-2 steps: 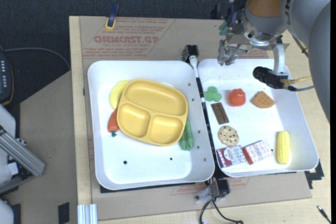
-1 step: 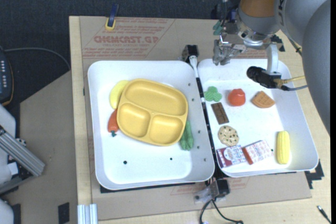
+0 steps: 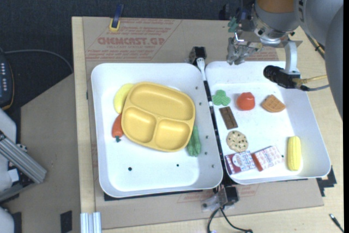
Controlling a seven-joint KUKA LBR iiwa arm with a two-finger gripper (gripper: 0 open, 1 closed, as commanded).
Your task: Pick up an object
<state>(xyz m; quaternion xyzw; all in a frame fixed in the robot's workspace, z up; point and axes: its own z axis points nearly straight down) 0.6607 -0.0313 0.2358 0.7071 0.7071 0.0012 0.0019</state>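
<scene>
My gripper [image 3: 238, 57] hangs over the far left corner of the right bin [image 3: 316, 133], its fingers slightly open with nothing between them. Below and in front of it the bin holds a green toy [image 3: 221, 98], a red toy tomato [image 3: 246, 101], an orange-brown wedge [image 3: 272, 103], a brown chocolate bar [image 3: 228, 117], a chocolate-chip cookie [image 3: 236, 141], red-and-white packets [image 3: 254, 160] and a yellow corn cob [image 3: 294, 153]. All of them lie apart from the gripper.
The left bin [image 3: 103, 90] holds a yellow divided plate [image 3: 158, 116], with a yellow fruit [image 3: 121, 96] and a red-orange piece [image 3: 117, 127] at its left and a green vegetable [image 3: 193, 142] at its right. A black part [image 3: 279, 76] juts over the right bin's far edge.
</scene>
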